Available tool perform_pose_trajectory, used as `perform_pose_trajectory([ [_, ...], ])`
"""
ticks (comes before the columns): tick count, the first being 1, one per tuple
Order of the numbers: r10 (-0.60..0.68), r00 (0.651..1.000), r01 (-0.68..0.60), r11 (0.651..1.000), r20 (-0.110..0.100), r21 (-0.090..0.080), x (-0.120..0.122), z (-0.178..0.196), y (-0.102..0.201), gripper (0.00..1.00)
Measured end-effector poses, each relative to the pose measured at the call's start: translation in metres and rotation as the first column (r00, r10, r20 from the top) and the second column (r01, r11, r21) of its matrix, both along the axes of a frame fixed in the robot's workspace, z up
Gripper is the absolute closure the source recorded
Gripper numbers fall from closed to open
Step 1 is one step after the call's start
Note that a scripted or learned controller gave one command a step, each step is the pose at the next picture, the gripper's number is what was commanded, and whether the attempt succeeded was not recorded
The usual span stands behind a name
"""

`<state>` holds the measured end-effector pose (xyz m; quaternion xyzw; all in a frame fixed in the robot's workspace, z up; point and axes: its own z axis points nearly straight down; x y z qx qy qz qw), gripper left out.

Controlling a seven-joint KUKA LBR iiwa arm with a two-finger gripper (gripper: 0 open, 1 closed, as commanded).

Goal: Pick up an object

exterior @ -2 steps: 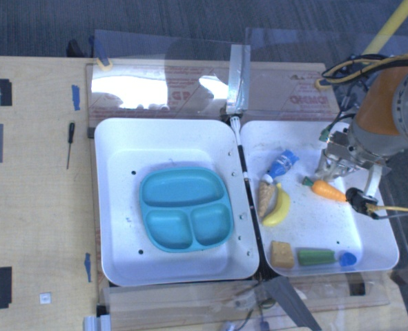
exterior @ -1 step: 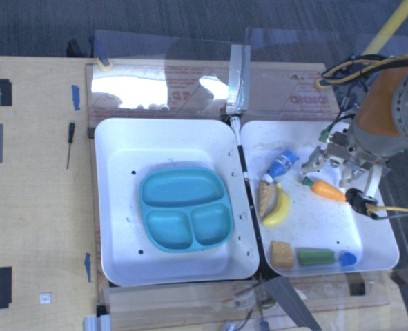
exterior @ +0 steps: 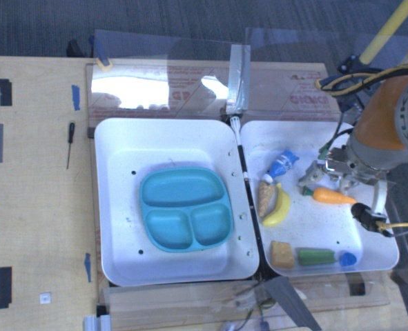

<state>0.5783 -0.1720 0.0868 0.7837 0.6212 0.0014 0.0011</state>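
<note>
In the right bin (exterior: 383, 254), my gripper (exterior: 343, 187) hangs over the right half, open, with one finger near the bin's middle and the other toward its right wall. An orange carrot (exterior: 333, 197) lies lengthwise on the bin floor just below and between the fingers, not gripped. To the left are a blue and white bottle (exterior: 284, 163), a yellow banana (exterior: 279, 209) and a brown grainy bar (exterior: 265, 196). Along the front wall sit a tan cube (exterior: 282, 254), a green cylinder (exterior: 315, 256) and a small blue cap (exterior: 347, 258).
The left bin (exterior: 114, 185) holds a teal three-compartment plate (exterior: 185, 207). A clear panel (exterior: 190, 81) stands behind both bins. Yellow and black cables (exterior: 355, 74) run along the arm at the upper right. A black cable plug (exterior: 366, 216) hangs by the right wall.
</note>
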Motion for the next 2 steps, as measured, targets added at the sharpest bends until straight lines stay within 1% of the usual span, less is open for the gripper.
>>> perform_pose_trajectory([
  [1, 0.119, 0.993, -0.119, 0.993, 0.001, -0.001, -0.017, 0.0004, 0.0045, 0.0],
  [2, 0.033, 0.999, -0.033, 0.999, 0.001, 0.001, -0.0259, 0.0003, -0.0015, 0.0],
])
